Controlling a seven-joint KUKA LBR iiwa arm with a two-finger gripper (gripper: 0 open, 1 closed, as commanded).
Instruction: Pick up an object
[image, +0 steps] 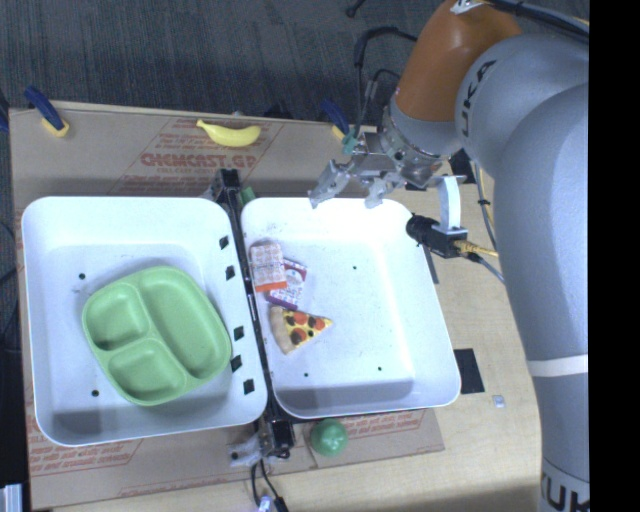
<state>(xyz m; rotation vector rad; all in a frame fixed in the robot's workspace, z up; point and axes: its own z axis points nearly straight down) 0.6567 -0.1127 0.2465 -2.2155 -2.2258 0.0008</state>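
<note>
We saw the claw (350, 186) up over the far edge of the right bin (430, 330); its fingers (328, 187) were spread apart and nothing was between them; the grey arm (530, 150) with its orange band (450, 50) came in from the right. In the right bin, close to its left wall, lay a small packet (266, 266) with a purple wrapper (290, 285) just beside it; a toy pizza slice (298, 328) lay a little nearer to us. In the left bin (50, 250) sat a green tray (155, 333) with three parts; a yellow banana (230, 131) lay on the bench (470, 400) behind the bins; a green ball (327, 437) sat on the bench in front of them.
</note>
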